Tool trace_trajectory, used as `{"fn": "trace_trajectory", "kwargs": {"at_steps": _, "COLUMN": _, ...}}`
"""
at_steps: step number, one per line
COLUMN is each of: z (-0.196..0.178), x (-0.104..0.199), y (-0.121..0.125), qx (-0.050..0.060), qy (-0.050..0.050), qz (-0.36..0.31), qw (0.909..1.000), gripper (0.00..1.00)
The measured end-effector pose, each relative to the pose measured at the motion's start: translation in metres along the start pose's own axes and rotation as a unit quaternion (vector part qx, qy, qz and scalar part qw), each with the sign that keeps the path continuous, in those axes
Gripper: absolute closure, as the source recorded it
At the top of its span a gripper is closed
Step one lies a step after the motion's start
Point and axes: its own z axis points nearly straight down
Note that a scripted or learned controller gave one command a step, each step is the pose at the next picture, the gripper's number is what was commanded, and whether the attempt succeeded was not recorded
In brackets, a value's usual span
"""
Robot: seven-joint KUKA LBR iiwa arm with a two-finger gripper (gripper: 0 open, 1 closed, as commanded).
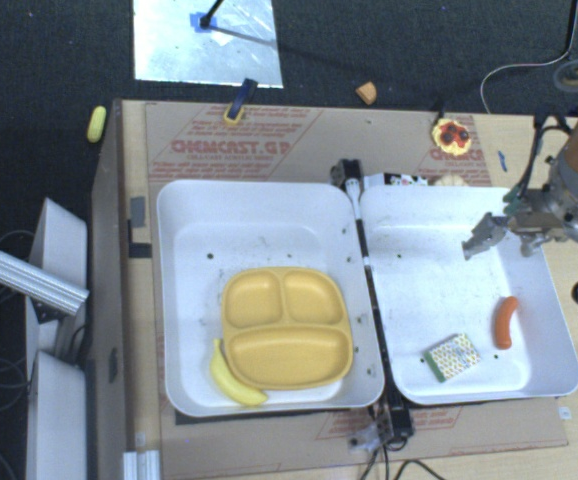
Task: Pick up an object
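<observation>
Although the gripper (pixel 491 234) hangs over the upper part of the right bin (pixel 409 268), its fingers look spread and nothing sits between them, so the pick seems not yet done. Nearest lies an orange sausage (pixel 506 322), small and smooth, near the bin's right wall; a patterned packet (pixel 452 356) rests beside it.

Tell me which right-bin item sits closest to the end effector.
The orange sausage, near the bin's right wall below the end effector. The patterned packet lies farther down and left.
</observation>
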Motion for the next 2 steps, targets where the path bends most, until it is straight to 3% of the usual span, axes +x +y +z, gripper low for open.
{"fn": "trace_trajectory", "kwargs": {"at_steps": 1, "z": 0.017, "x": -0.066, "y": -0.037, "qx": 0.0, "qy": -0.001, "qz": 0.002, "qw": 1.0, "gripper": 0.0}}
{"fn": "trace_trajectory", "kwargs": {"at_steps": 2, "z": 0.078, "x": -0.08, "y": -0.007, "qx": 0.001, "qy": 0.0, "qz": 0.001, "qw": 1.0, "gripper": 0.0}}
